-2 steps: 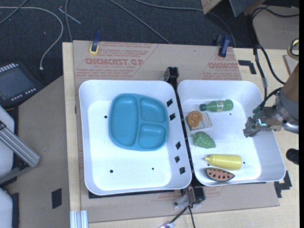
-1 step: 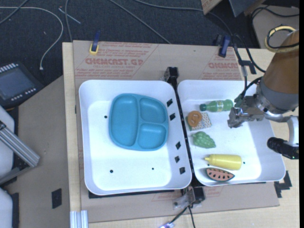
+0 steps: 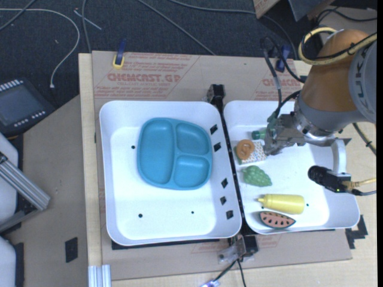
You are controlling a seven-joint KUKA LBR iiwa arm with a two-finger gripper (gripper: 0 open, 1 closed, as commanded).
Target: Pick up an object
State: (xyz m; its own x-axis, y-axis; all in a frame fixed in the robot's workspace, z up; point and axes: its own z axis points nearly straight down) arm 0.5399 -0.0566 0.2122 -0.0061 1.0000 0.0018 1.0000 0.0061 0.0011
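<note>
I see the toy donut (image 3: 243, 149) in the right bin (image 3: 335, 217), just left of the gripper (image 3: 270, 142); I cannot tell how its jaws stand. Below lie green grapes (image 3: 257, 176), a yellow bottle (image 3: 281, 203), a watermelon slice (image 3: 277, 221). A blue divided plate (image 3: 175, 153) sits in the left bin (image 3: 119, 214).

On the table (image 3: 90, 160) two bins sit side by side, the left bin (image 3: 119, 220) holding a divided plate (image 3: 175, 153) toward its rear half. In the right bin (image 3: 335, 217), along its left side, a doughnut-shaped toy (image 3: 244, 149) lies farthest back with a patterned piece (image 3: 257, 153) touching its right side, then a bunch of grapes (image 3: 257, 175) in front of it, a bottle (image 3: 281, 203) lying on its side nearer still, and a watermelon slice (image 3: 277, 221) at the front rim. The end effector (image 3: 276, 137) is over the right bin, just right of the doughnut-shaped toy, with the arm (image 3: 335, 82) reaching in from the right.
</note>
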